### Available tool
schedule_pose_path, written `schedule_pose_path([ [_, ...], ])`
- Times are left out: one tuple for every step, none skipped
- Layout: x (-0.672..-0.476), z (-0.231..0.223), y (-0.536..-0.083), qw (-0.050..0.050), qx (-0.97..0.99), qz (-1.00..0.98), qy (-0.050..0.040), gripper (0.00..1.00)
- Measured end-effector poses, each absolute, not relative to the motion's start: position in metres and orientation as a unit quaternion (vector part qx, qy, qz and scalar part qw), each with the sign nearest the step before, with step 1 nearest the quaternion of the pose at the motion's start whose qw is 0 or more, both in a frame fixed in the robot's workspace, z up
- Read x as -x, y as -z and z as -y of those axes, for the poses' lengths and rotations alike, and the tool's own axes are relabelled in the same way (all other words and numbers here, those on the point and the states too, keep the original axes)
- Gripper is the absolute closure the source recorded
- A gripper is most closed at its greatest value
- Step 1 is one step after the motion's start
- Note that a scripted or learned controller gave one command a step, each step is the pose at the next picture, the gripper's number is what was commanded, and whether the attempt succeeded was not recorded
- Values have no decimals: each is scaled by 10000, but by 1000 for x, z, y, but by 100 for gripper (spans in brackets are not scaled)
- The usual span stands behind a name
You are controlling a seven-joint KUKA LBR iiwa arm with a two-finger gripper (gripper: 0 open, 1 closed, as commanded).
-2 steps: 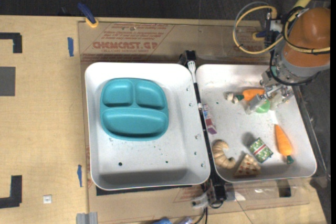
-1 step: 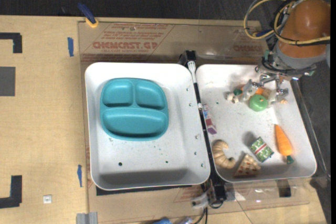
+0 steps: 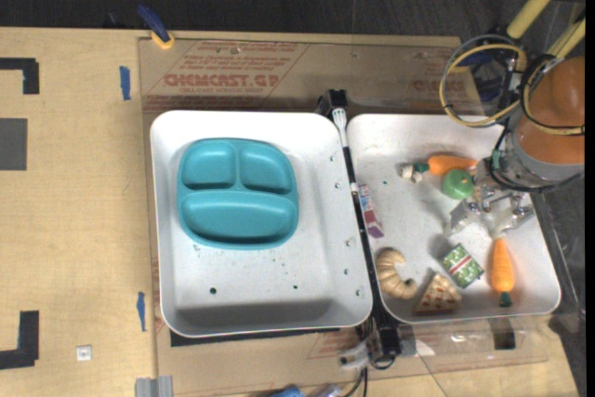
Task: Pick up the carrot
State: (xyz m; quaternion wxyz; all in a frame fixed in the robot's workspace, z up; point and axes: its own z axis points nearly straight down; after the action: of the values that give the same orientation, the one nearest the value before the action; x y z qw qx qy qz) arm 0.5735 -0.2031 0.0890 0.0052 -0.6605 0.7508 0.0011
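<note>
Beside the carrot (image 3: 502, 266), a green carton (image 3: 462, 264).

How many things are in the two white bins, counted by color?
Orange: 2, a carrot and an orange-and-green toy
Teal: 1, a divided plate
Green: 1, a small green-and-white box
Tan: 2, a croissant and a wedge-shaped piece
Total: 6
The gripper hovers over the right bin, above the carrot in the picture.

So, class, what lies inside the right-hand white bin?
The right bin holds a carrot, a croissant, a green carton, a pizza slice and an orange-green toy. The gripper hides whatever lies beneath it.
</note>
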Motion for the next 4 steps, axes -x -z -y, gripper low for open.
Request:
schedule_pose_path([
  [-527,215,-91,95,6068,-7948,12,0],
  [-490,209,-91,143,7622,-6472,30,0],
  [-485,189,-90,34,7883,-6153,62,0],
  [-489,200,-90,88,8685,-4956,49,0],
])
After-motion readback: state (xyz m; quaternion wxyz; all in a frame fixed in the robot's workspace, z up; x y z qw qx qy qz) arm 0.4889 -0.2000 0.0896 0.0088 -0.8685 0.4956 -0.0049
